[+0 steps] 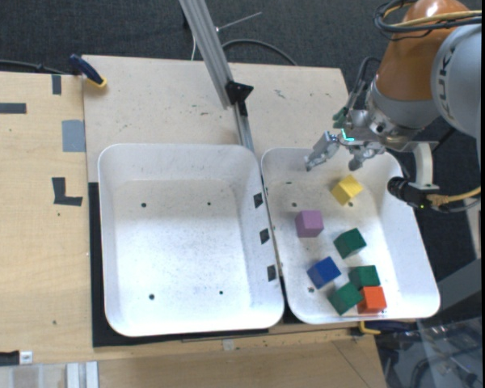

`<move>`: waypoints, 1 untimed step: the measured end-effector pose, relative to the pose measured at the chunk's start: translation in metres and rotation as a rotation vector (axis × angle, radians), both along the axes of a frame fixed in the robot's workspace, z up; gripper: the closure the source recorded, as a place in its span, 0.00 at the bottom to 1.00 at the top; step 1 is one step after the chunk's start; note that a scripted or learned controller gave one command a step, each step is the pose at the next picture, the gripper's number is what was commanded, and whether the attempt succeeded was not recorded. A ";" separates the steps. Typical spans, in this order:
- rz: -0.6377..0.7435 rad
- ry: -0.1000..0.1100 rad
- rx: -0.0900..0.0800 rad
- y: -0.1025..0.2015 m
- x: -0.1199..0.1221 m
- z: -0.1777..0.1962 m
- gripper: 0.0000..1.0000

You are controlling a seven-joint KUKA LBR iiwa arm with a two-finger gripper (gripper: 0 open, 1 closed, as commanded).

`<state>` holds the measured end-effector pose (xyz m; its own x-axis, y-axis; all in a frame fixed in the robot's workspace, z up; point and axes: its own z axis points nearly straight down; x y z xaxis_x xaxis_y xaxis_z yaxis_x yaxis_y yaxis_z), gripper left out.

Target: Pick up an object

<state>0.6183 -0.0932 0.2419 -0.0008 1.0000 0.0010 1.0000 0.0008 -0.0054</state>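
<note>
Over the far end of the right bin, the gripper hangs above the white floor with its two fingers spread apart and nothing between them. The grey arm with its orange band reaches in from the right edge of the view.

Just below the fingers, near but not touching, sits a yellow block. Further toward the near end lie a purple block, a green block and a blue block. At the near end two more dark green blocks crowd together, and an orange block rests against them.

The left bin lies beside the right one, their rims touching along the middle. A slanted metal rail runs down from the top of the view to the gap between the bins. On the bench's far left corner lies a small blue and yellow clamp.
</note>
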 end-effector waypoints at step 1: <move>0.001 -0.004 -0.001 0.000 0.001 0.002 0.00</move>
<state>0.6191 -0.0933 0.2444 -0.0019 1.0000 0.0004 1.0000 0.0019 -0.0013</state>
